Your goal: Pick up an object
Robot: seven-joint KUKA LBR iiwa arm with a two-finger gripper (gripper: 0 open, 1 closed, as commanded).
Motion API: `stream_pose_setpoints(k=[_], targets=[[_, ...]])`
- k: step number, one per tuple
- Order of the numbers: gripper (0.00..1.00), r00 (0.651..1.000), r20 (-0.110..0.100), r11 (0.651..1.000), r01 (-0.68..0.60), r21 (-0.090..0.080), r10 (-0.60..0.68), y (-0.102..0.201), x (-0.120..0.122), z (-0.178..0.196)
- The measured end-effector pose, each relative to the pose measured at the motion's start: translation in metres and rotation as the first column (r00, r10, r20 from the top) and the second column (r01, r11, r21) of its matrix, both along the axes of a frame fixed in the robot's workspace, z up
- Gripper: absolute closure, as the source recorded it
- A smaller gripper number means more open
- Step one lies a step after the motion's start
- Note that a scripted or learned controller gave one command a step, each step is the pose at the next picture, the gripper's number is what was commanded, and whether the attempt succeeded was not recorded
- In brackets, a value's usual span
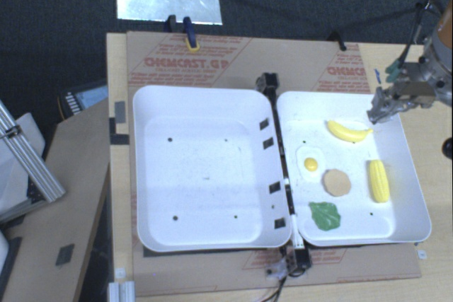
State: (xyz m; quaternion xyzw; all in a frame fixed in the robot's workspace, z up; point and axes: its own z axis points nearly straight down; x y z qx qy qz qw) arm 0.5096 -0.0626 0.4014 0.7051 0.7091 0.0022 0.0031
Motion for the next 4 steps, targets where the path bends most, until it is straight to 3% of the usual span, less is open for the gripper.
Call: stream_pose_setpoints(k=[1,2,4], targets=[[1.00,1.000,0.004,1.000,-0.005,0.003,0.005,0.062,0.020,0.075],[1.00,1.000,0.001,1.000,-0.006,0.005,0.006,0.129,-0.005,0.138],[1.00,1.000,-0.007,1.000,-0.002,0.003,0.003,0.208,-0.024,0.133]])
